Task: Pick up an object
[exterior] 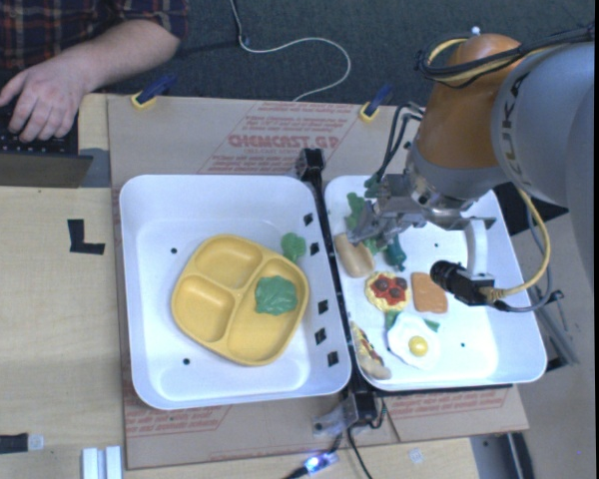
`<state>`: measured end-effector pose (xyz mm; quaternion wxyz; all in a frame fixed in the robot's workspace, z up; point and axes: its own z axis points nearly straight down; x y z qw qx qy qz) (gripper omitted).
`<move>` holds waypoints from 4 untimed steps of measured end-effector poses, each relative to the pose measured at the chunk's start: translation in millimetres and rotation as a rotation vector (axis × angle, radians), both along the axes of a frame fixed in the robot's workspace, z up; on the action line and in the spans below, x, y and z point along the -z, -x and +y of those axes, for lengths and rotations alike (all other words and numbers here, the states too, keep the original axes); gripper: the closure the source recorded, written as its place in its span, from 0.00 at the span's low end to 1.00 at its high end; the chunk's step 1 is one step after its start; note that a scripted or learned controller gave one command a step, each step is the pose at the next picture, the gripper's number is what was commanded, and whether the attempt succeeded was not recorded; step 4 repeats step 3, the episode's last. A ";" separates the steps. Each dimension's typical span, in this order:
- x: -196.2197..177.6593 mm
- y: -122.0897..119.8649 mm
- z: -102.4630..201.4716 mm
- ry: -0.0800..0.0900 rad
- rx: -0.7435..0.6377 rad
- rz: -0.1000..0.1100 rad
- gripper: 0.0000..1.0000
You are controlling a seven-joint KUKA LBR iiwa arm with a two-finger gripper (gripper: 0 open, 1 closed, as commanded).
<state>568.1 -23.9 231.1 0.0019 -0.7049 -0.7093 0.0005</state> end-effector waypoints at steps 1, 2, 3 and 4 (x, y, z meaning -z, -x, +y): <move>17.5 11.7 28.1 0.002 0.004 0.001 1.00; 0.0 18.7 26.4 0.001 0.005 -0.002 1.00; -1.8 9.8 27.0 0.001 0.005 -0.001 1.00; -1.8 9.8 27.0 0.001 0.005 -0.001 1.00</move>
